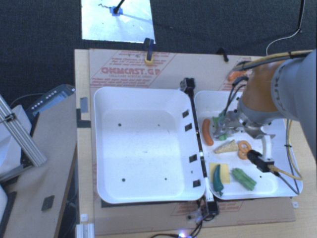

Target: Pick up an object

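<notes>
- The gripper (221,129) is low in the right bin (277,185), beside a small green piece (216,118).
- I cannot tell how it is set.
- Just beside it: a red sausage (207,132), a beige wedge (225,147), an orange ring (243,149).
- Nearer the front edge: a yellow block (224,173), a green pickle (244,178).
- The left bin (143,148) sits alongside on the bench (129,68).

The arm (277,90) is running off the right edge. It is covering part of the right bin (277,185), and the gripper (221,128) fingers are too small to read.
</notes>
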{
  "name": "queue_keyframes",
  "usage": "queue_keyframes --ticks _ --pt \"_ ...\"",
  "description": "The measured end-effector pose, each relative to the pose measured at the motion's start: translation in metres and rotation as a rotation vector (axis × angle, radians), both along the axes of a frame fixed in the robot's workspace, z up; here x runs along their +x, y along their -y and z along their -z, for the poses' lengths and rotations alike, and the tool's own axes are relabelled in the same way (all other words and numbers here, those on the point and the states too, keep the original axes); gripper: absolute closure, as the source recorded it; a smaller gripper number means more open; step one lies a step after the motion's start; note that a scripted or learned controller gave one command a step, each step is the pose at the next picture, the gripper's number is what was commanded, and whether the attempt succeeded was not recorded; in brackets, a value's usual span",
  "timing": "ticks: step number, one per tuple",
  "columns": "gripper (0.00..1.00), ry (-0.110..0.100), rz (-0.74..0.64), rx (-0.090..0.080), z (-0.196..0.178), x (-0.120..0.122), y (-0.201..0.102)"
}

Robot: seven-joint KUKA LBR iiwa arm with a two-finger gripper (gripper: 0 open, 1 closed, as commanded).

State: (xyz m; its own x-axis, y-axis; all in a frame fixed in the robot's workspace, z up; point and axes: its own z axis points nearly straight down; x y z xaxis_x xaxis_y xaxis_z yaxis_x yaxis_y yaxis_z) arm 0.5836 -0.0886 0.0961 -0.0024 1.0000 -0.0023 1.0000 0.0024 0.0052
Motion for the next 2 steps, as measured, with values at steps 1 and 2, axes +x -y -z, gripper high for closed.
queue_keyframes --ticks 1,2 --pt "1.0 -0.003 -0.002 0.002 0.012 0.016 -0.002" --pt "1.0 -0.009 0.005 0.003 0.012 -0.064 0.023"
